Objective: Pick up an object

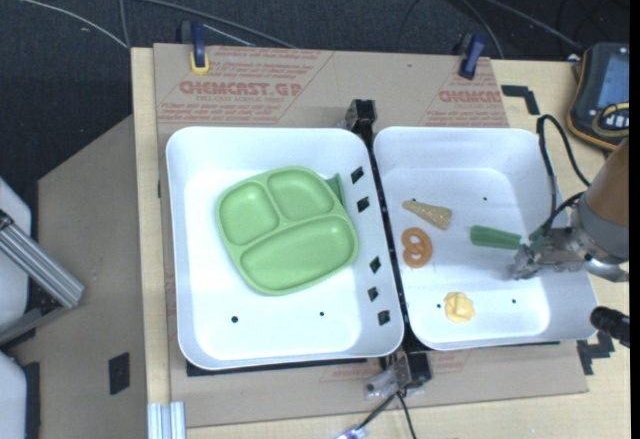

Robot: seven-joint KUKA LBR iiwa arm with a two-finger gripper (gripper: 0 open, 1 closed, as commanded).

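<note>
The right bin (500, 152) holds a dark green stick-shaped piece (493, 237), a tan wedge (428, 214), an orange pretzel (416, 246) and a small yellow lump (459, 306). My gripper (526, 258) is low in this bin near its right wall, right at the green piece's right end. Whether it touches the piece is unclear. The arm comes in from the right edge.
The left bin (200, 307) carries a light green divided plate (287, 229), with a darker green scrap (336, 189) at the plate's far right corner. A black divider with clips (372, 227) runs between the bins. Cables and a yellow-edged device (605, 97) lie at the right.
</note>
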